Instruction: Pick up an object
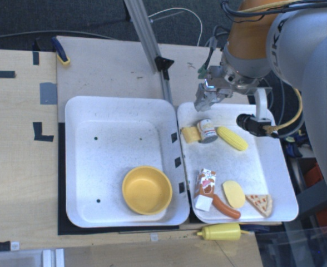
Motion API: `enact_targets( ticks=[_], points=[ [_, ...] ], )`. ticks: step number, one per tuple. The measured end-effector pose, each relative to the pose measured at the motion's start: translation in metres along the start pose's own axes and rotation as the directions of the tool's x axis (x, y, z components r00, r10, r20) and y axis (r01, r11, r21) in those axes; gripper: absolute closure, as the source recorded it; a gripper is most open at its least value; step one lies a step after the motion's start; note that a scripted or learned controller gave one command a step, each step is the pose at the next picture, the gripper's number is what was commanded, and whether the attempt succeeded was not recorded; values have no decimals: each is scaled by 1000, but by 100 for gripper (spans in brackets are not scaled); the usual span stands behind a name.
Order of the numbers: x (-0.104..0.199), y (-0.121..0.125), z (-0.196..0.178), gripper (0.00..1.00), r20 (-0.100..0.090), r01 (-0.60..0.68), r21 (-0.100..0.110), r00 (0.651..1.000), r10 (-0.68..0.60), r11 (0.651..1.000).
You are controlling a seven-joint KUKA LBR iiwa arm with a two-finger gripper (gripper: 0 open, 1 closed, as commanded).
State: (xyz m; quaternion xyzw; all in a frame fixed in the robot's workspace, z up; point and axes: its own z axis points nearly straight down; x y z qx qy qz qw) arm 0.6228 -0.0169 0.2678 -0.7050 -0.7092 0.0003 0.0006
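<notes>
Camera view: the metal two-finger gripper (203, 103) is seen at the upper edge of the right white bin (275, 171), just above a small tin can (207, 130) lying beside a yellow plastic corn cob (232, 138). Nothing is held between it.

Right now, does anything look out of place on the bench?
Yes: a yellow mustard bottle lies on its side outside the right bin, against its near rim, while the other toy foods sit inside.
</notes>
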Motion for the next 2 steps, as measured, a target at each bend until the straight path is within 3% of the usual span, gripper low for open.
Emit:
enact_targets(
  ticks=[1,2],
  points=[
    [53,17,9,100,0,1,0,1000,-1,1000],
    [109,19,11,100,-1,1,0,1000,-1,1000]
  ],
)
